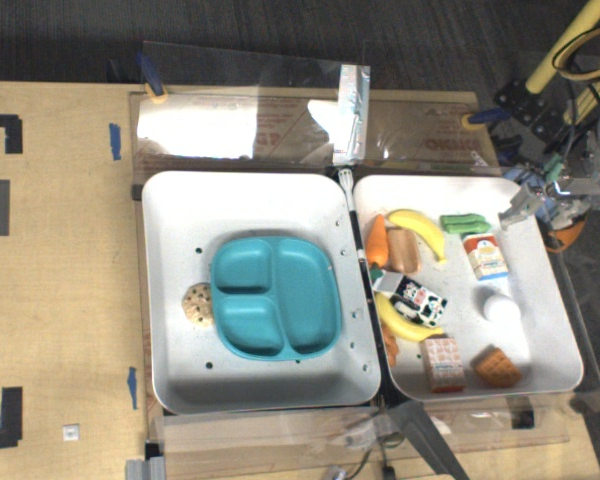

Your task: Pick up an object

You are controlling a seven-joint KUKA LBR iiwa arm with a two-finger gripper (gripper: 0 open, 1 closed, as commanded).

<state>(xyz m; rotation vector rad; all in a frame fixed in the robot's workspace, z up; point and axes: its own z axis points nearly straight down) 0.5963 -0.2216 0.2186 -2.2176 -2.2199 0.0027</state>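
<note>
The light wooden tabletop (pixel 50 298) carries two bins. The gripper (pixel 536 206) hovers at the right white bin's (pixel 555 348) far-right edge, grip unclear. Next it must lower onto the nearby small milk carton (pixel 486 258).

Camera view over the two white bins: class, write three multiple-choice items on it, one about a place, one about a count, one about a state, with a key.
1. Where does the teal divided plate lie?
A. in the left bin
B. in the right bin
C. on the wooden bench

2. How many bananas are in the right bin?
A. none
B. one
C. two

3. How does the end effector stand to the toy food?
A. at the right bin's far right rim, touching none of it
B. pressed on the cookie
C. lifting the plate

Key: 1 A, the plate fills the middle of the left bin. 2 C, one banana lies by the carrot, another banana under the black and white toy. 3 A, it hangs over the rim, apart from the items.
</note>
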